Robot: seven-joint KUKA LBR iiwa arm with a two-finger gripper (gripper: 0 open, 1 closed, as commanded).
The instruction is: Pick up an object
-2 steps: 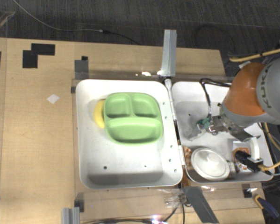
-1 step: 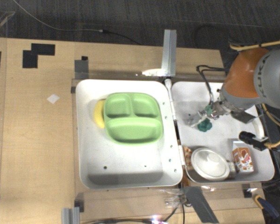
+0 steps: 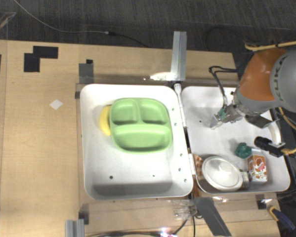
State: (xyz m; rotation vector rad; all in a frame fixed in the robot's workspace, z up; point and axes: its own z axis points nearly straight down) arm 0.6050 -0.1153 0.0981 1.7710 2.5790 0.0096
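The gripper (image 3: 222,117) hangs low over bare floor in the right bin (image 3: 202,100); whether it is open or holding anything cannot be told. Nearest, below and right of it, lies a small teal object (image 3: 243,150), probably light and best pinched across its middle, its shape too small to make out.

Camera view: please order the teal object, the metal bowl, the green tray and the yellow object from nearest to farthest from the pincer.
From the pincer:
1. Teal object, right bin, below-right.
2. Metal bowl, right bin, lower edge.
3. Green tray, left bin.
4. Yellow object, at the tray's far left side.
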